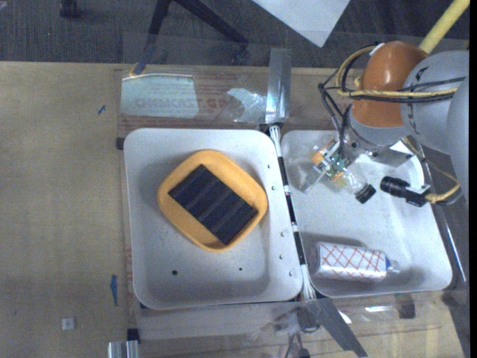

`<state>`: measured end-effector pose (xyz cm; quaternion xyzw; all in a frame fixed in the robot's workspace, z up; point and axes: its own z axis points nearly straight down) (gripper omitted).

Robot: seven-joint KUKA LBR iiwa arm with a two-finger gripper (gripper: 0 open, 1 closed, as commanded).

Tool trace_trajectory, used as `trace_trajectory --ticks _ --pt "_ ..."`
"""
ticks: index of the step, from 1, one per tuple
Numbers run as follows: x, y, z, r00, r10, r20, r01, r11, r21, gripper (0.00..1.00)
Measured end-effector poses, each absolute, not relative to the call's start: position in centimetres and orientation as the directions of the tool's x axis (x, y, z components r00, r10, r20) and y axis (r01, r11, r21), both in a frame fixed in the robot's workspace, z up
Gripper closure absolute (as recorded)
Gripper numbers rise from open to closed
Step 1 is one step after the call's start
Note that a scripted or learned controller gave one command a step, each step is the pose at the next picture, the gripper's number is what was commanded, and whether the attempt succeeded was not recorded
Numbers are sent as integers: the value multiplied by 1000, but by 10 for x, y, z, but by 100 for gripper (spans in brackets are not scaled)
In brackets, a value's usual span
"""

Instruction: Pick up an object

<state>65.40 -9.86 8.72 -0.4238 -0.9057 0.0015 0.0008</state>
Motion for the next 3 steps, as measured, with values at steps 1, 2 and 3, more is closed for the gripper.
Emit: trace_trajectory --ticks 1,2,3 --pt "663 -102 87 -514 857 16 857 514 -7 0" --pt "662 -103 95 -514 857 15 857 515 -8 100" --pt "668 -63 186 -732 682 -5 682 732 4 100"
